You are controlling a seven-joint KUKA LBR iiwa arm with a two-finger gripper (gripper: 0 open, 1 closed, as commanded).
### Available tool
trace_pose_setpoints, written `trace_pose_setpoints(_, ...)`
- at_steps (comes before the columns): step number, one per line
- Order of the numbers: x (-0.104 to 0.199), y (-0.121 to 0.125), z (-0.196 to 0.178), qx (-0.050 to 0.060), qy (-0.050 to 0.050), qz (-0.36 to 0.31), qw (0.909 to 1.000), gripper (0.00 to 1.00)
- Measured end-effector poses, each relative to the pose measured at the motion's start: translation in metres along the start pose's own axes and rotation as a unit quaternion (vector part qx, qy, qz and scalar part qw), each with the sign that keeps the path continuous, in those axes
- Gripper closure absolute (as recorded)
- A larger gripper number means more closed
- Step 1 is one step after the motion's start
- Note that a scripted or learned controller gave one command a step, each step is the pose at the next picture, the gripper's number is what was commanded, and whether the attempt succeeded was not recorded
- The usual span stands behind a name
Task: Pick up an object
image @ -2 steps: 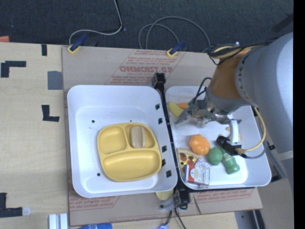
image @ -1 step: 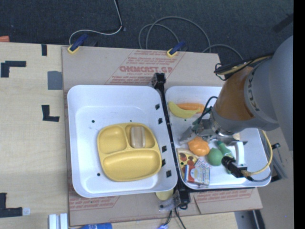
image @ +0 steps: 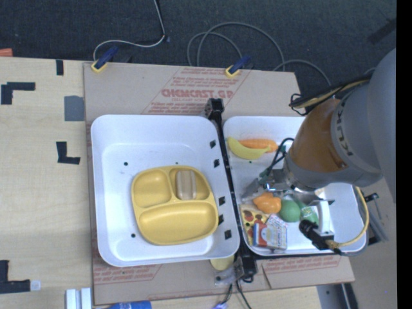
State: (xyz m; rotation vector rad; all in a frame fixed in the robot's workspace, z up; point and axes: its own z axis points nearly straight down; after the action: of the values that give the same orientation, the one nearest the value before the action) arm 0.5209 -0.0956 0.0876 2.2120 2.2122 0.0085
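Camera view: gripper (image: 278, 188) (finger state impossible to tell) low in the right bin (image: 347, 237), touching orange fruit (image: 267, 204).

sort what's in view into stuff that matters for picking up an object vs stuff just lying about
For the job:
- gripper, low in the right bin
- orange ball
- green ball
- packet
- banana
- carrot

Lying about:
- yellow tray in the left bin
- cardboard sheet
- cables
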Motion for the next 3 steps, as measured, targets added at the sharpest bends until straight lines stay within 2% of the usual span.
trace_pose_setpoints(1,-0.007,0.086,0.002,0.003,0.002,-0.001,1.0000,0.00)
trace_pose_setpoints(2,-0.005,0.013,0.000,0.003,0.001,0.000,1.0000,0.00)
trace_pose_setpoints(3,-0.001,0.000,0.000,0.000,0.000,0.000,1.0000,0.00)
